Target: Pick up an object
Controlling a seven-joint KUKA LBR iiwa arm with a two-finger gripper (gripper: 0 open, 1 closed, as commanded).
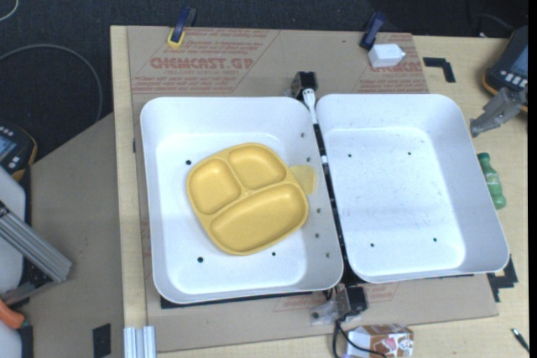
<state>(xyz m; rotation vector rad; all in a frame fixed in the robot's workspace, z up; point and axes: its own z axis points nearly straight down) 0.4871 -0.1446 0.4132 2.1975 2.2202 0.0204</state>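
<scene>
Overhead, yellow divided plate [247, 199] lying flat in the left white bin [159, 180], slightly toward its near side, right white bin [457, 180] beside it, grey gripper [495, 115] at the right edge, well apart from the plate, finger state cannot be told

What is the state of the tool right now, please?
Tool: at the right edge, outside the right bin; open or closed cannot be told; nothing seen in it.

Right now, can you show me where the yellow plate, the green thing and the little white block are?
yellow plate [248, 197]: camera view, centre divider.
green thing [492, 180]: camera view, its middle.
white block [386, 55]: camera view, top face.
</scene>
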